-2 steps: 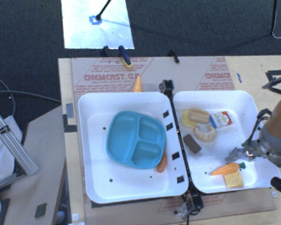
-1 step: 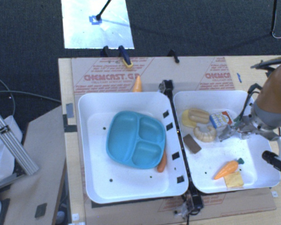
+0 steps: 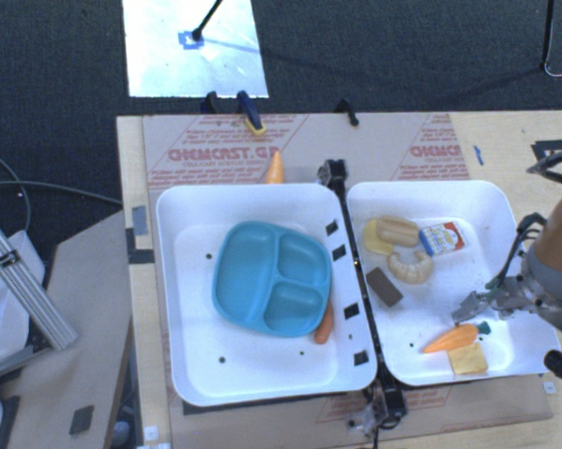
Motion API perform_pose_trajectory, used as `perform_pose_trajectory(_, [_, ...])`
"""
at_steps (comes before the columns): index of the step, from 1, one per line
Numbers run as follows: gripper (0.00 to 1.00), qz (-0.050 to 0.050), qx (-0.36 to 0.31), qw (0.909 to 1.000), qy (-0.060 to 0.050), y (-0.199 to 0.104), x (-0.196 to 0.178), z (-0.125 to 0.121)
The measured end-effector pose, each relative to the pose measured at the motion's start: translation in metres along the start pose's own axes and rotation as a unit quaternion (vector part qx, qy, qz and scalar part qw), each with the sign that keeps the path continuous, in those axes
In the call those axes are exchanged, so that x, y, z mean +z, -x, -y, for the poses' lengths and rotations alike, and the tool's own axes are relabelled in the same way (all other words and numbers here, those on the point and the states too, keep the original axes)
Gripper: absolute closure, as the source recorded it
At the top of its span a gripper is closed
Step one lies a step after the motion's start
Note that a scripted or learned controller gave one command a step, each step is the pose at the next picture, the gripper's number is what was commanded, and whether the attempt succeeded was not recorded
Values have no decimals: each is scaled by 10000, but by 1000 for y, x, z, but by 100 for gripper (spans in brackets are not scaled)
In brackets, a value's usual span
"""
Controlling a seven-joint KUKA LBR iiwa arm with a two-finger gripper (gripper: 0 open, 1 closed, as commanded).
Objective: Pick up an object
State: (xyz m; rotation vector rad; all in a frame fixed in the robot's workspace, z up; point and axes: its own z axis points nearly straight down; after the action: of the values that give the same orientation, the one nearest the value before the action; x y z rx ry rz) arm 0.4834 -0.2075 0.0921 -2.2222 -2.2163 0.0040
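Note:
The right bin [image 3: 491, 198] holds a toy carrot [image 3: 451, 339] with a green tip and a yellow cheese square [image 3: 468, 359] near its front edge. A brown block [image 3: 384, 287], a pale croissant-like piece [image 3: 410, 266], a yellow bun [image 3: 392, 232] and a white packet [image 3: 443, 238] lie further back. My gripper [image 3: 479, 306] hangs low over the right bin's right part, just above and right of the carrot's green tip. Nothing shows between its jaws.
The left bin [image 3: 194, 364] carries a blue divided plate [image 3: 271, 278] with a small orange carrot [image 3: 323, 326] at its front right corner. Another orange piece [image 3: 274, 167] lies on the board behind the left bin. A black-clipped divider [image 3: 353, 281] separates the bins.

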Motion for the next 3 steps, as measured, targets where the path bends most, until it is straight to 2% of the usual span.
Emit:
perform_pose_trajectory(1, [0,9,-48,10000,52,-2,7,-65])
perform_pose_trajectory(2, [0,-1,-3,10000,2,0,6,0])
perform_pose_trajectory(3, [0,11,-51,10000,58,-3,7,-73])
